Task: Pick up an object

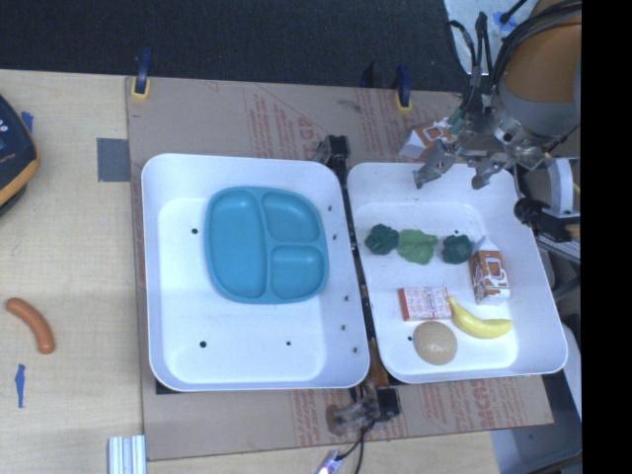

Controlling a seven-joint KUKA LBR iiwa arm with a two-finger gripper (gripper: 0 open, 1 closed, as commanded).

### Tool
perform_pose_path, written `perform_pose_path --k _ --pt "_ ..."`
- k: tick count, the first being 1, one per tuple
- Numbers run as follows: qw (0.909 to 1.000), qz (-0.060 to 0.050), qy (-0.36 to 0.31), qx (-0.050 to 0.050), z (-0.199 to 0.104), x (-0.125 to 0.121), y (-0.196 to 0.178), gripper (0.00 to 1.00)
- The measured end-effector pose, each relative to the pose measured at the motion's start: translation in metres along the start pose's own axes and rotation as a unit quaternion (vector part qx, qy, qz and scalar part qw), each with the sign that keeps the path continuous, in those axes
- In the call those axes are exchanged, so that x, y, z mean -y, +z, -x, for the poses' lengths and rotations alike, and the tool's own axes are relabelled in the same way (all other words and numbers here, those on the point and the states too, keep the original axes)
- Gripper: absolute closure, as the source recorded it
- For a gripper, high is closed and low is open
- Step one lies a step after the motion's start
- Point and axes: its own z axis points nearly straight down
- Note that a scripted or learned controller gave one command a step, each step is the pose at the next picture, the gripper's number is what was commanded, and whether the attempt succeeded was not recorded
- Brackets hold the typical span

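Spread apart and gripping nothing, the gripper's 2 fingers hang over the right bin's far edge, around 12 o'clock from the food. At about 5 o'clock, the banana looks light, smooth, and best pinched mid-curve; the arm reaches in from 2 o'clock, wrist tipped down.

Nothing I can actually read here. Faint red print runs across the cardboard sheet under the bins — too blurred to make out. The small carton and the flat packet in the right bin carry printed labels — illegible from my end.
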Motion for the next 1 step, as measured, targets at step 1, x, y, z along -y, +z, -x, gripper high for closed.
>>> perform_pose_path --k 1 --pt "1.0000 -0.001 0.001 0.000 0.0473 0.0384 0.1383 0.00"
